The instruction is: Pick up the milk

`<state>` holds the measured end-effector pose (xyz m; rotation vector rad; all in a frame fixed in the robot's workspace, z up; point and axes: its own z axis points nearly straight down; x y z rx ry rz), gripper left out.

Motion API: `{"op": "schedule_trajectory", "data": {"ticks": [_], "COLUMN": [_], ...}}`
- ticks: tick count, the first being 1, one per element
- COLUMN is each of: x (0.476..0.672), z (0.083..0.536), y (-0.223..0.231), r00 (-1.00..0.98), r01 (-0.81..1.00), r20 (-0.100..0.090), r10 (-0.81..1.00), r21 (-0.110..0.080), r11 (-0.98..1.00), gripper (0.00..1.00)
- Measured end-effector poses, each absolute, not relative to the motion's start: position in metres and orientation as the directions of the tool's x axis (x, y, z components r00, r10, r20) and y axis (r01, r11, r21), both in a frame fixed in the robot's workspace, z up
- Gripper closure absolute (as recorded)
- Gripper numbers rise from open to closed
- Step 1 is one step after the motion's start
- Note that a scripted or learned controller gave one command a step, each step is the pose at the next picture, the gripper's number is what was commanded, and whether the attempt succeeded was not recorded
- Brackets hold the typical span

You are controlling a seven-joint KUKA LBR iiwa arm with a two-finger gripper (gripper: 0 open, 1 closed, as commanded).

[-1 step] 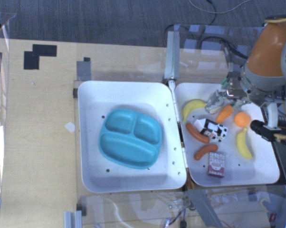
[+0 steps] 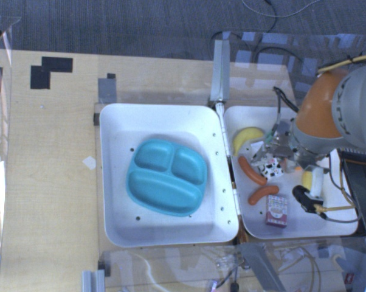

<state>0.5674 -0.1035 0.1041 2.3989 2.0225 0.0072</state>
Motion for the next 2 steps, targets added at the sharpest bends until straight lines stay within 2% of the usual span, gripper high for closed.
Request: {"op": "schedule_trajectory", "data": {"ticks": [1,2], "x": [0.569,0.618], "z": [0.114,0.219], "y": [-0.103,-0.099], "r00": [0.170,0.394], "r01": [0.985,0.919], "r20": [0.002,0.001], "r10": [0.985,0.919], "r21": [0.008,0.005], "r11": [-0.170,-0.394], "gripper": [1.00,1.00]}}
